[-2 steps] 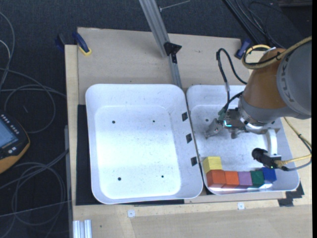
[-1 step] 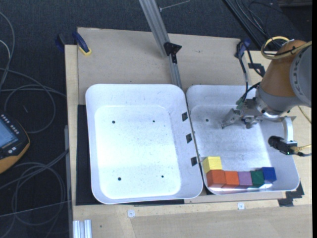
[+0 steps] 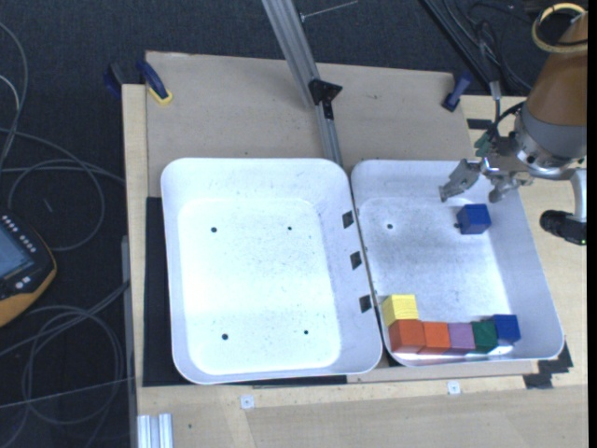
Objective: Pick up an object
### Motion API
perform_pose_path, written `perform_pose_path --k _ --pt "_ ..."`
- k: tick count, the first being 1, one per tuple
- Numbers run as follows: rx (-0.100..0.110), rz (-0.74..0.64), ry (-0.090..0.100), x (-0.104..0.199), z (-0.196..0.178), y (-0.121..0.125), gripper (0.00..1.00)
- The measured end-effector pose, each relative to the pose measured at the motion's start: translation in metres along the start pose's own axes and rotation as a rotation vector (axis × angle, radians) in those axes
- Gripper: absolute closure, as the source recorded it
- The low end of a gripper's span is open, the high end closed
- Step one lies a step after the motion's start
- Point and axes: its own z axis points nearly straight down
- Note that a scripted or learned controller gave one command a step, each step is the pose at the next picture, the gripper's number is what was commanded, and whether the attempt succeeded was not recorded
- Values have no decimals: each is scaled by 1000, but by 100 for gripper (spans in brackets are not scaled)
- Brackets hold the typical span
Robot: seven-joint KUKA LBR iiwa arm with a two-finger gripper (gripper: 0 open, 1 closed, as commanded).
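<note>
Lone blue cube (image 3: pixel 473 218) lay in the right bin (image 3: pixel 438 278), toward its far right part, just below the gripper (image 3: pixel 478 183).

Judged light, rigid and smooth-sided; best taken across two opposite flat faces, squarely, to avoid slipping or twisting. Sat apart from the row of cubes (image 3: pixel 448 329) (yellow, orange, red, purple, green, blue) packed along the near wall. Gripper hovered just above and behind the cube, fingers spread wide, holding nothing, not touching it. Left bin (image 3: pixel 187 194) alongside on the worktop (image 3: pixel 233 101).

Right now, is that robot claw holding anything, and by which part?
Nothing is held. The open two-finger gripper hovers just above a small blue cube lying in the right white bin, with no contact.
</note>
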Motion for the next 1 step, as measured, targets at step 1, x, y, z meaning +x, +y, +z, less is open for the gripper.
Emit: perform_pose_path --k 1 --pt "4 -6 5 61 -37 7 0"
